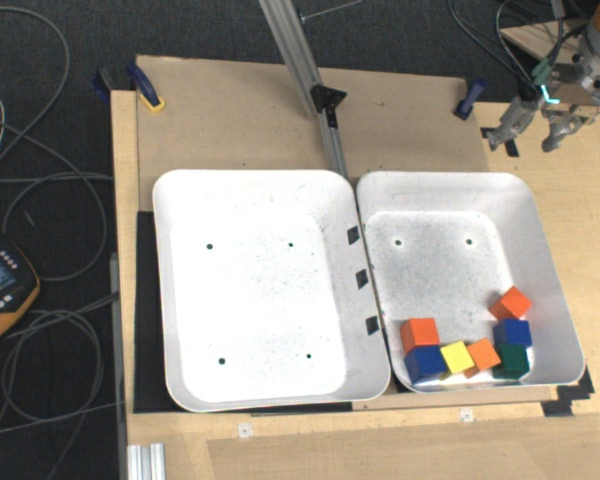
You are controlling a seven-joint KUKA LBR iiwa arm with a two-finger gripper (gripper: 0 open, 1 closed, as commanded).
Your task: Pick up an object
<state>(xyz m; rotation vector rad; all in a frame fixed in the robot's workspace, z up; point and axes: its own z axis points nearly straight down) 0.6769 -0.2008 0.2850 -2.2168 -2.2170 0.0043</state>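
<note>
Several small blocks lie bunched in the front right corner of the right bin (540, 228): an orange block (515, 303), a second orange block (419, 332), a yellow block (457, 356), blue blocks (427, 364) and a green block (514, 366). My gripper (531, 134) hangs at the far right, above the bench behind the right bin, well away from the blocks. Its two fingers are spread apart with nothing between them.
The left bin (175, 268) sits beside the right one. A metal pole (300, 58) slants up from a clamp behind the bins. Blue clamps (145, 88) hold the board's back corners. Cables lie on the floor at left.
</note>
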